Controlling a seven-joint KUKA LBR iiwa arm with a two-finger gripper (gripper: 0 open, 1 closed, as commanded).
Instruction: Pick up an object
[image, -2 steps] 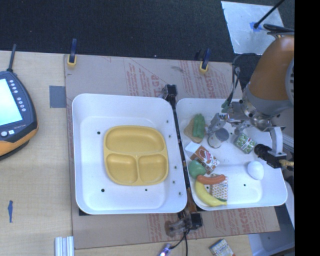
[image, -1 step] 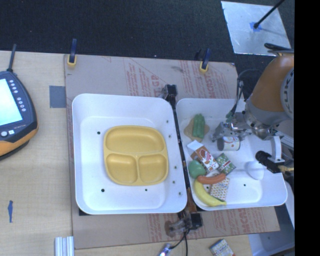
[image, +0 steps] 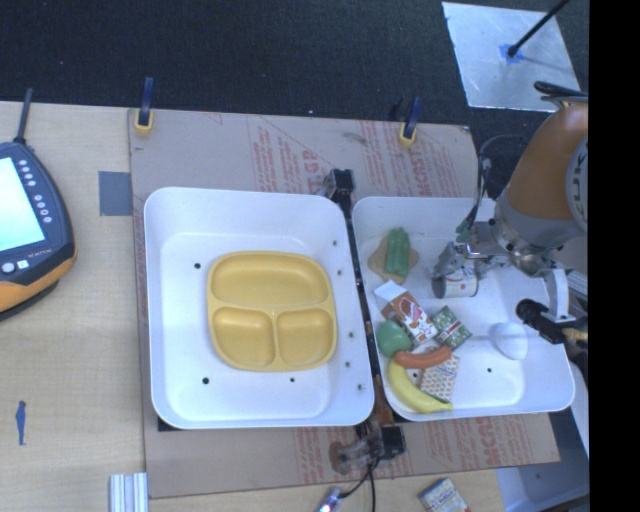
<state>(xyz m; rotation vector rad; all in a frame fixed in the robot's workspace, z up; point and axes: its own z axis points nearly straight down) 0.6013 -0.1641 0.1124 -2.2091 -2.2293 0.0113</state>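
Objects (image: 425, 335) lay heaped in the right bin (image: 540, 395); their package writing was too small to read. Whether the hand (image: 455, 272) above them gripped anything, I cannot tell

Red print on the cardboard sheet (image: 300, 150) is perhaps lettering, too faint to read.
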